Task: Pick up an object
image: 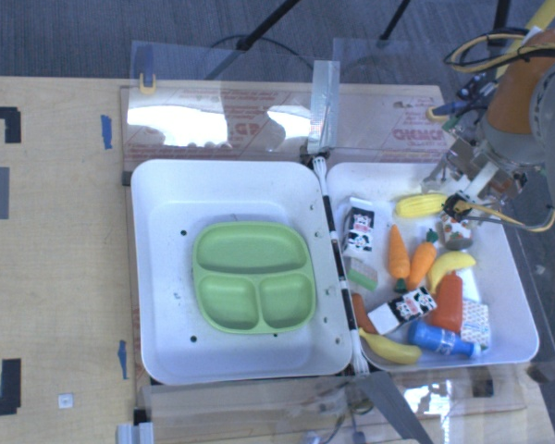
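Your gripper (460,202) hangs low over the far right part of the right-hand shallow white bin (518,289), just beside a yellow toy corn cob (418,205) and a small brown-and-white round toy (457,235), and you cannot tell whether it is open or closed. The corn looks light, stiff and smooth plastic, likely slippery, so take it across its middle, not the tapered ends. Further out lie two orange toy carrots (399,252), a yellow toy banana (390,347) and, in the left bin, a green divided plate (254,276)
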`<state>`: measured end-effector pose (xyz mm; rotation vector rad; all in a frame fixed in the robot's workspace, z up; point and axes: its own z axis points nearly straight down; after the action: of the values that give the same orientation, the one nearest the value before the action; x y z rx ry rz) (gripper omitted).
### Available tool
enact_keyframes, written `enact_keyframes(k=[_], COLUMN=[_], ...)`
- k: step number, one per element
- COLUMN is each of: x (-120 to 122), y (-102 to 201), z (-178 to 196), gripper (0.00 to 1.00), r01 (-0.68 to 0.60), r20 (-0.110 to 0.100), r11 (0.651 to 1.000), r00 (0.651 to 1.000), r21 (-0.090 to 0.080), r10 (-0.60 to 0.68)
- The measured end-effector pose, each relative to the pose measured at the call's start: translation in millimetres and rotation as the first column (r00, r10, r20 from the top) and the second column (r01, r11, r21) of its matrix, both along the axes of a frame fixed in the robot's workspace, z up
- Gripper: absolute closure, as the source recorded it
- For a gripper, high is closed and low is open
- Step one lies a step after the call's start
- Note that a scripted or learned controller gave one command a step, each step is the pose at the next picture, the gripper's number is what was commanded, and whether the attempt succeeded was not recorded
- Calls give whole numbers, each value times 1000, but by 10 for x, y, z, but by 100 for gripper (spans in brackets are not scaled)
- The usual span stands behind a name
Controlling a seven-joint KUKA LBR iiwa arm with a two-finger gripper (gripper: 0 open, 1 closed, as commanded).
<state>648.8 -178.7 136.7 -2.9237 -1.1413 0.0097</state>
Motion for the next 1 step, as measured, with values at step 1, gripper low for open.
enact_keyframes(k=[1], x=[0], y=[0], z=[1], gripper=[0], r01=[0], r20=[0], r11=[1000], r00=[1000], r21=[0], r10=[0])
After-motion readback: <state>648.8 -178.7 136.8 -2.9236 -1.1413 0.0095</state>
